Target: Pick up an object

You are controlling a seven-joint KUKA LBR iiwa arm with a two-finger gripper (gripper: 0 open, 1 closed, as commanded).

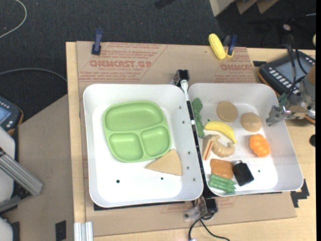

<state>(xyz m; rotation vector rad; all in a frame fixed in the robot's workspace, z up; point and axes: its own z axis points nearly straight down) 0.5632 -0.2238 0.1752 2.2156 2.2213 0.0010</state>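
The gripper (277, 115) sits at the right edge of the right bin (281, 179), above its rim; how its jaws stand I cannot tell, and nothing shows between them. In that bin lie two tan discs (227, 111), a banana (221, 129), an orange (259, 145), a shrimp (223, 148), a green leaf (197, 117) along the left wall, a brown piece (221, 168), a black block (243, 173) and green beans (221, 184) at the near end. The left bin (100, 185) holds a green tray (136, 130) with a tan wedge (166, 163) just near of it. A yellow corn (216, 45) rests on the bench (150, 59) beyond the bins.
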